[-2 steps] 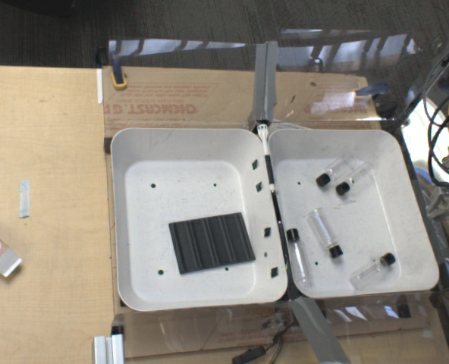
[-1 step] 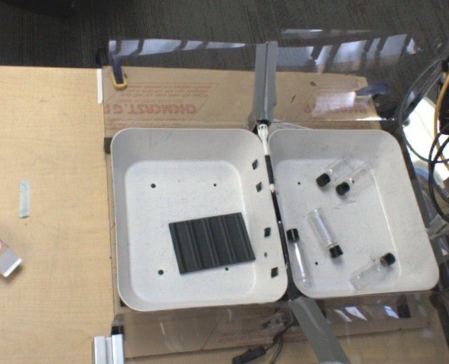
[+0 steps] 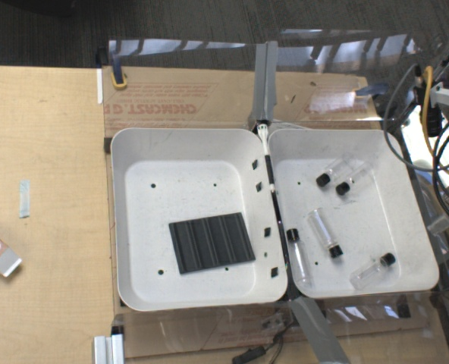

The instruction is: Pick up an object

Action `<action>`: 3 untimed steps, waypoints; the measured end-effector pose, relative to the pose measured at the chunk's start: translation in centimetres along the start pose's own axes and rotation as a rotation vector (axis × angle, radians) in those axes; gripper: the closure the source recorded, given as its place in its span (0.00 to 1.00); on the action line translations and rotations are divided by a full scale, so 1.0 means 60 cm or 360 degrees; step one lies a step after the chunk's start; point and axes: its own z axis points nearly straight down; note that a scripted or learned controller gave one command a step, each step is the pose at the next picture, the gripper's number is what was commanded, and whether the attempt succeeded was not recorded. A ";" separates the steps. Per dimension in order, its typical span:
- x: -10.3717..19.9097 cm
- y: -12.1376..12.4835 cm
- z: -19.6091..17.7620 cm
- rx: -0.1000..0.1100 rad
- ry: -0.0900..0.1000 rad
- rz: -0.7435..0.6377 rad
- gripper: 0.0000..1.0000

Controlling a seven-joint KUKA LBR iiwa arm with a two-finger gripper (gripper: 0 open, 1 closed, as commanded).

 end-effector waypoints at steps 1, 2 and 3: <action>-0.019 -0.011 0.005 -0.0001 -0.0002 -0.0519 1.00; 0.018 -0.025 -0.038 0.0001 0.0000 -0.1222 1.00; 0.025 -0.014 0.038 0.0000 -0.0001 -0.1325 1.00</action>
